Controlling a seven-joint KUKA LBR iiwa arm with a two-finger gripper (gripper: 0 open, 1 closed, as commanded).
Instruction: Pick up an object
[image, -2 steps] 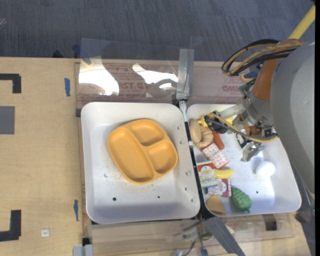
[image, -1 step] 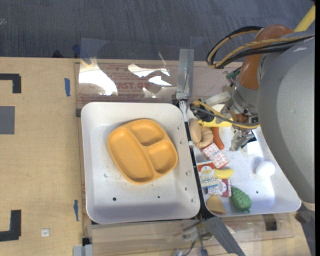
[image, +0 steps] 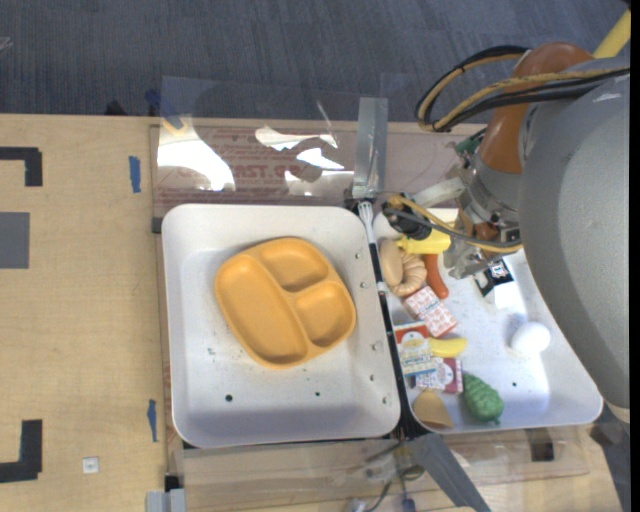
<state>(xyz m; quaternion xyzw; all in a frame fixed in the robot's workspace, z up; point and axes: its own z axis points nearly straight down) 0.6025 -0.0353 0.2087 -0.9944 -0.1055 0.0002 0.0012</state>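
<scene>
The pincer (image: 466, 262) hangs low over the back part of the right bin (image: 560, 395), and whether it stands wide or narrow I cannot tell, since the wrist and its cables cover it; nothing is visibly held. Taking the pincer as the landmark: just to its left lie a yellow banana-like piece (image: 424, 243) and an orange carrot-like stick (image: 432, 272), and further left, against the wall between the bins, a tan bread-like lump (image: 392, 270). Just right of it sits a small black-and-white item (image: 494, 276). Toward the front from the pincer lie a red-and-white packet (image: 430, 308), then a second yellow piece (image: 446, 347) on some printed cards (image: 425, 368), a white ball (image: 529, 336) to the front right, and, farthest forward, a green bumpy toy (image: 482, 398) and a tan cone (image: 433, 408). Well to the left, the left bin (image: 190, 380) holds an orange divided plate (image: 285, 300).

The target is probably one of the crowded pieces beside the pincer. The risk, as I judge it, is that crowding: a finger could land on a neighbour and push the pile aside, or close on two things and slip. The nearby dividing wall could also block a finger.
</scene>
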